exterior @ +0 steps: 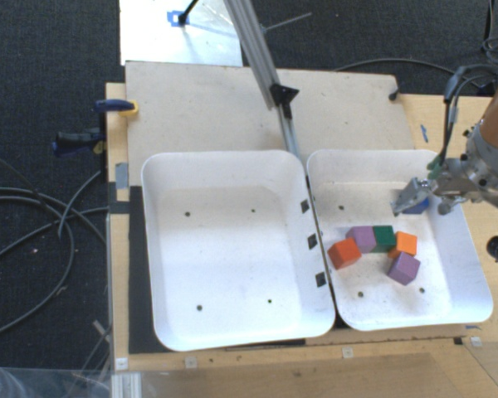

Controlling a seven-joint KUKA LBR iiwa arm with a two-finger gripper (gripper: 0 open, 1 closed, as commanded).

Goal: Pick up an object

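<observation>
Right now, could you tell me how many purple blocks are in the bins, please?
2, both in the right bin: one purple block left of the green block, another purple block at the cluster's lower right.

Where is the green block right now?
The green block sits in the right bin, in the middle of the cluster, touching a purple block on its left and an orange block on its right.

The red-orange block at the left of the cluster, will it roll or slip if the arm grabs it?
The red-orange block looks like a stiff cube with flat faces, so it probably won't roll. It seems small and likely light. It touches the light purple block, so a push may shift that neighbour too.
</observation>
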